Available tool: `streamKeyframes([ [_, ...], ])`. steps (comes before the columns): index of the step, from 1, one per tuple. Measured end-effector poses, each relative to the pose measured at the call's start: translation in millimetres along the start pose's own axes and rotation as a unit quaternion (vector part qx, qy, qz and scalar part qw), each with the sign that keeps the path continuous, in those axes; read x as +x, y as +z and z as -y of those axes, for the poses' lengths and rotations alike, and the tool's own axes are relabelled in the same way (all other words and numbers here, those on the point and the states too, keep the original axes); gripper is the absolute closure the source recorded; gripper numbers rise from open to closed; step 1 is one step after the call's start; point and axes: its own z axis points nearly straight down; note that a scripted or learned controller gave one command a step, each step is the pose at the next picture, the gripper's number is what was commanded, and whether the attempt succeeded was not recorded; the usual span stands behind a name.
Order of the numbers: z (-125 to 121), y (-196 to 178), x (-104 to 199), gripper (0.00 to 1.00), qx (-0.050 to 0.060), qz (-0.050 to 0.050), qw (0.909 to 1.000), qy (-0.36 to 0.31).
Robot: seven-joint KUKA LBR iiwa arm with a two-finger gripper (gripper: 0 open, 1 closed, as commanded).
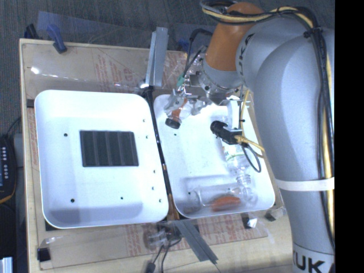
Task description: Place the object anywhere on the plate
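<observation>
Left bin (57, 152) holds a dark ribbed plate (109, 148) at centre. Right bin (196, 152) holds an orange object (226, 202) near its front edge. Gripper (173, 117) hovers at the right bin's back-left corner; its grip cannot be told.

A: Locate the object.
B: An orange, elongated object (226, 201) lies flat near the front edge of the right bin (193, 152), beside clear plastic items.
A: Locate the plate.
B: A dark, ribbed rectangular plate (108, 148) lies flat at the left bin's (57, 112) centre.
</observation>
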Motion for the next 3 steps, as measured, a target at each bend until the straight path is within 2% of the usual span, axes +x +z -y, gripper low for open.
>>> streamKeyframes([
  [1, 36.0, -18.5, 58.9, 1.0, -0.001, 0.0, 0.9996, -0.029],
  [2, 23.4, -8.4, 119.3, 1.0, -0.002, 0.001, 0.9925, -0.122],
  [3, 33.0, -9.1, 181.7, 1.0, -0.001, 0.001, 0.9888, -0.149],
])
